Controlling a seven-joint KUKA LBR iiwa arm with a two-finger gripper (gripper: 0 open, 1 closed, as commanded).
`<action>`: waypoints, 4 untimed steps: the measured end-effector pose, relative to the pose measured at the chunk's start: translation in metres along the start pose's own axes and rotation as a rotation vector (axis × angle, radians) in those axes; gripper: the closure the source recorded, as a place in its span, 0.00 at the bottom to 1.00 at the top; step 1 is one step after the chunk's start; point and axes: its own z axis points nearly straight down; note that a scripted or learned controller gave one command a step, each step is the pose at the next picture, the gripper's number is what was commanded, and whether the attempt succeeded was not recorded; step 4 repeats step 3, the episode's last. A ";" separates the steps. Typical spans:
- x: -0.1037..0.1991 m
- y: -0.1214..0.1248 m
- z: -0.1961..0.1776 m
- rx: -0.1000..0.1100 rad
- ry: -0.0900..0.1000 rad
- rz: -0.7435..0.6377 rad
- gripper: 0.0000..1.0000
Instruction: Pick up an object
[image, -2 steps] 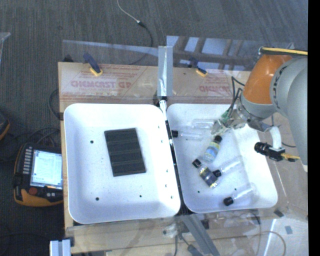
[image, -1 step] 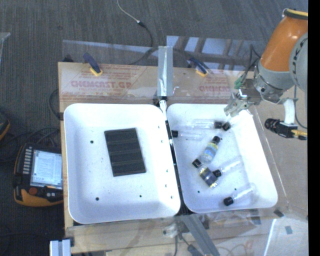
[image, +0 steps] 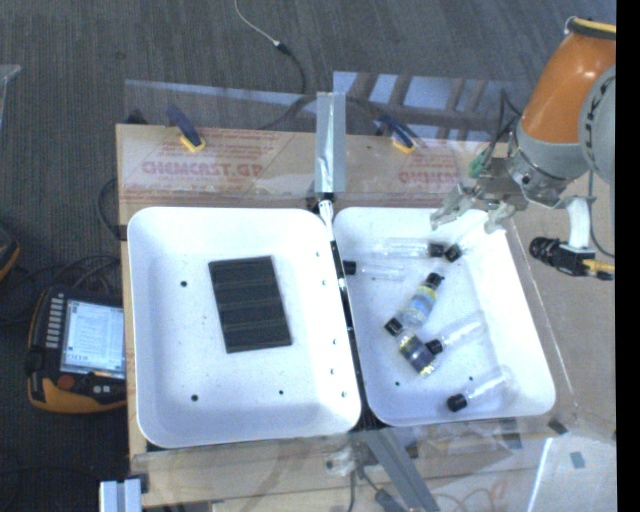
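The right bin (image: 530, 330) holds several small clear bottles with black caps: one near the back (image: 415, 246), one by the left wall (image: 375, 267), a labelled one in the middle (image: 417, 305), another below it (image: 420, 355), one clear one (image: 460, 330) and one at the front (image: 478, 390). My gripper (image: 472, 210) hangs above the back right corner of this bin, its fingers spread open with nothing between them. A black ridged rectangular block (image: 250, 303) lies flat in the left bin (image: 160, 330).
A metal divider post (image: 329, 150) stands at the back between the bins. Blue and yellow clamps (image: 185, 128) hold the board behind. A handheld pendant (image: 75, 345) lies on the floor at the left.
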 end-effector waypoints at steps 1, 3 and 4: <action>0.037 -0.055 0.132 0.002 0.004 0.060 0.00; 0.121 -0.031 0.004 0.001 0.003 -0.005 1.00; 0.121 -0.031 0.004 0.001 0.003 -0.005 1.00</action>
